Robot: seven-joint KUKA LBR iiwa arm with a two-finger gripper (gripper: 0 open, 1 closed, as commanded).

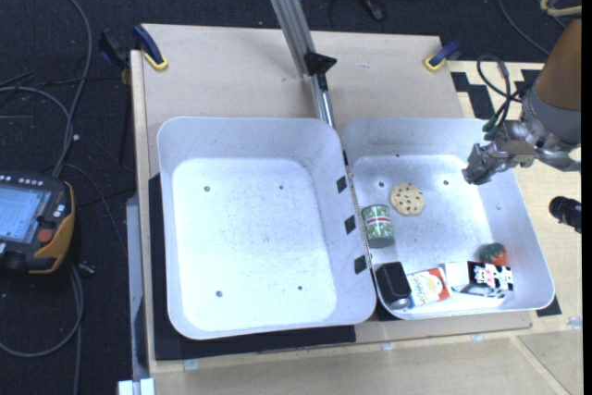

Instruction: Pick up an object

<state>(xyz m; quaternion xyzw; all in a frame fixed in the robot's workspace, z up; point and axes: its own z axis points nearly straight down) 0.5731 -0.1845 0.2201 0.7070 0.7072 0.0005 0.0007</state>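
Wooden tabletop (231, 79), two white bins side by side. Right bin (523, 217): cookie (407, 198) mid-floor; green can (377, 226) at left wall; black block (392, 281), carton (428, 286), patterned box (490, 276), small green-red item (492, 253) along near edge. Gripper (480, 165) hangs over far right corner, apparently approaching; finger state cannot be told.

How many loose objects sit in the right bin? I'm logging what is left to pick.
6, none visibly hidden: cookie mid-bin, green can at left wall, black block, carton, black-and-white packet along front, small red-green item near right.
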